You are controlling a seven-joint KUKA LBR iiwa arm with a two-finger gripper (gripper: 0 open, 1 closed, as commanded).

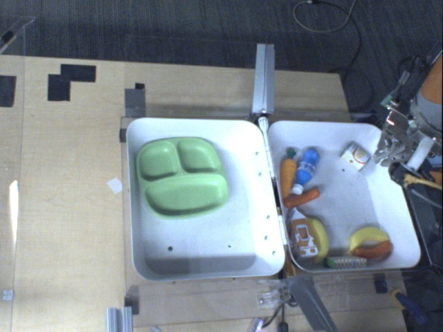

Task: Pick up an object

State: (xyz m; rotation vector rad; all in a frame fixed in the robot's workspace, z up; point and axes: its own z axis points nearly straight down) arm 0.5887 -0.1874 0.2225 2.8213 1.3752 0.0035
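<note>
Your gripper [396,151] sits at the right rim of the right bin [405,213], with the grey arm and its orange band [432,88] coming in from the right edge. You cannot tell from this angle how its jaws stand; the metal parts blur together against the bin wall, and nothing shows between them.

The nearest thing to it is a small white carton with an orange mark [356,155], lying just to the left of the gripper on the bin floor, apart from it. Nothing lies between the two.

Further left, along the bin's left wall, you have a carrot [288,173] standing lengthwise, a white bottle with a blue cap [304,170] slanted just beside it, and an orange-red sausage-like piece [302,198] touching the bottle's lower end. Below these lies a small printed box [301,234] against a yellow banana [320,236]. In the near right corner a second banana [367,237] curls over a reddish piece [374,251], with what looks like a thin dark marker [344,261] along the front wall.

The left bin [201,261] holds a green divided tray [182,176] in its upper left part, well apart from the gripper.
</note>
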